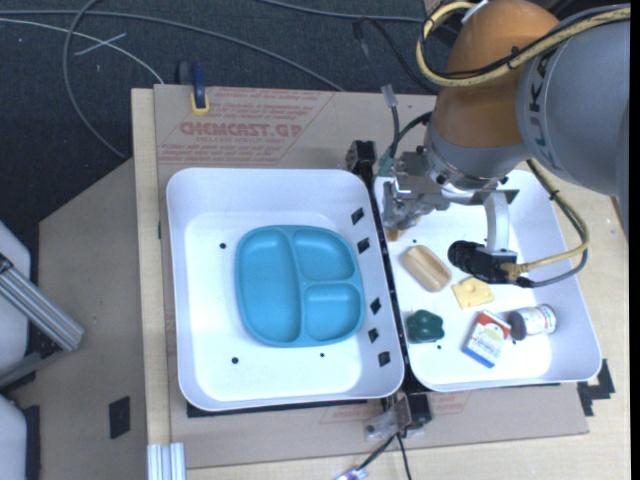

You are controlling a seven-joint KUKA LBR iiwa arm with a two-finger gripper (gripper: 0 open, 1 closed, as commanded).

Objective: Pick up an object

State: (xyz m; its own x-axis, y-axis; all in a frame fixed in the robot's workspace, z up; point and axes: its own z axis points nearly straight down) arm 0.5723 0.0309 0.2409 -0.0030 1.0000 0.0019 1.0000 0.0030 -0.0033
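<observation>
- End effector (398, 208) at the far-left corner of the right bin (556, 364); spread or pressed together, cannot tell.
- Tan block (426, 267) just near of it; yellow wedge (472, 293), green lump (424, 326), small box (487, 338) and little jar (533, 321) lie nearer.
- Blue divided plate (298, 285) lies in the left bin (200, 218).

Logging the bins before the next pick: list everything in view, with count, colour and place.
left bin and right bin: two, white, side by side
divided plate: one, blue, middle of left bin
block: one, tan, right bin, left side
wedge: one, yellow, right of block
lump: one, dark green, right bin, near-left corner
small box: one, red-white-blue, right bin, near side
bottle: one, white, right of box
arm: one, grey and orange, from the right
gripper: one, over right bin's rear left
</observation>
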